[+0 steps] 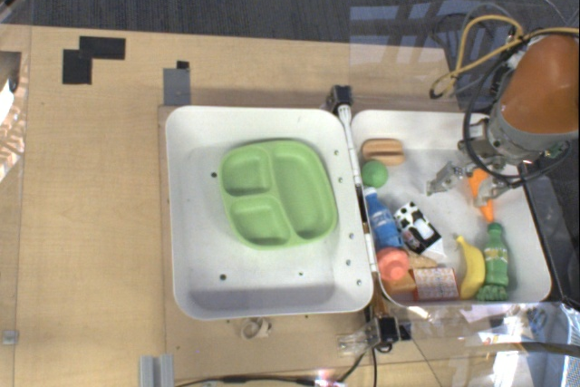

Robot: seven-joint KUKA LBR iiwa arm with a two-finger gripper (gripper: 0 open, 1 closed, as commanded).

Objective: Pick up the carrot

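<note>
The pincer hangs over the right bin with the carrot, an orange piece, seemingly caught between its fingers, so it looks shut on it, just above another orange bit near the green bottle. This seems the grasp-and-lift step. Next comes a straight raise clear of the banana, without loosening.

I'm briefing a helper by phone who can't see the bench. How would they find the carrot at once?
Look in the right-hand shallow white bin, near its right side just under the grey arm's two-finger gripper. There lies the small orange carrot, slim and tapered, just above the green bottle. It is the only thin bright-orange piece; the curved yellow banana lies lower.
</note>
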